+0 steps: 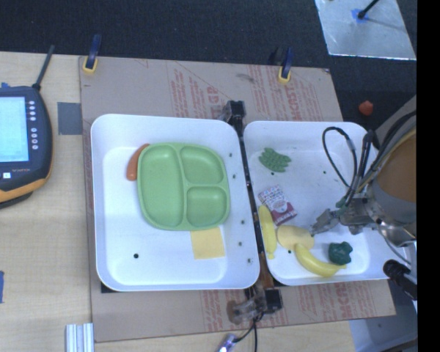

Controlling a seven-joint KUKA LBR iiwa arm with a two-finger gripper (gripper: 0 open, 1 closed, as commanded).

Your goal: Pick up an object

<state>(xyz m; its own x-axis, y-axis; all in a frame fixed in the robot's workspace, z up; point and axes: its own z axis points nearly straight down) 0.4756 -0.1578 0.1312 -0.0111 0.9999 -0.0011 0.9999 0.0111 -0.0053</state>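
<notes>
The right bin [308,134] holds several small items: a green leafy piece [275,160], a red and white packet [277,202], a yellow strip [267,233] along the left wall, a pale yellow lump [293,235], a banana [315,262] and a dark green lump [340,252]. My gripper [331,221] reaches in from the right and hangs low over the bin. It is just right of the pale yellow lump and above the banana and the dark green lump. Nothing is visibly held in it.
The left bin [114,262] carries a green divided plate [183,185], an orange-red piece [133,163] tucked at the plate's left edge, and a yellow square slice [207,243]. A tablet pendant [11,141] lies on the bench at far left. Black cables [345,160] loop over the right bin.
</notes>
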